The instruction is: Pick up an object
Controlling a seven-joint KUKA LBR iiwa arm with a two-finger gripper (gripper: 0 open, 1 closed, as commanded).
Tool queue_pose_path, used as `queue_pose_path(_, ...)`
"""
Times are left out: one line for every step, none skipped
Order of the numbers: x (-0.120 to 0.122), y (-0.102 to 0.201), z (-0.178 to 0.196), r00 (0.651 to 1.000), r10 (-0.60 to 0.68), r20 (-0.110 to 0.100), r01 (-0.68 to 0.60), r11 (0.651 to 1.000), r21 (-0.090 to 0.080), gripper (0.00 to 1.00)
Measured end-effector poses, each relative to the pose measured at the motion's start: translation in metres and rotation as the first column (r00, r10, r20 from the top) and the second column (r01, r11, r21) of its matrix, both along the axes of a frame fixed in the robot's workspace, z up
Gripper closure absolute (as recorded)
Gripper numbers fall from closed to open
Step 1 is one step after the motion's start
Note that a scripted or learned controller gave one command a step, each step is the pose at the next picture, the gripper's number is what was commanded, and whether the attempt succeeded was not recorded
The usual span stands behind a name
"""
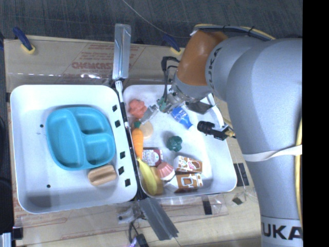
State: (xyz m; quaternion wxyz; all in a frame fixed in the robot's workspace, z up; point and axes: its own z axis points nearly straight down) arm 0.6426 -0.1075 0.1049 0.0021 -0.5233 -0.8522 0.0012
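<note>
Dark grey ribbed carpet (61, 4) fills the upper frame. A cardboard-covered bench top (77, 58) occupies the centre. Blue clamps sit at upper left (23, 40) and upper centre (170, 41). Lighting is even.

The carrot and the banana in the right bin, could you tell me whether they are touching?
Cannot tell. In the camera view the carrot's lower tip ends right at the banana's upper end, with no plain gap or contact visible.

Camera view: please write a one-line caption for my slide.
KUKA arm's gripper reaches into the right bin of toy food; blue tray and bread roll lie in the left bin.
</note>
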Motion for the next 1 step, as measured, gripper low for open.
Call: queue_pose_path(-0.0189,-0.0357,-0.0095,0.997,0.078,0.010,-0.078,0.997,0.003,0.00)
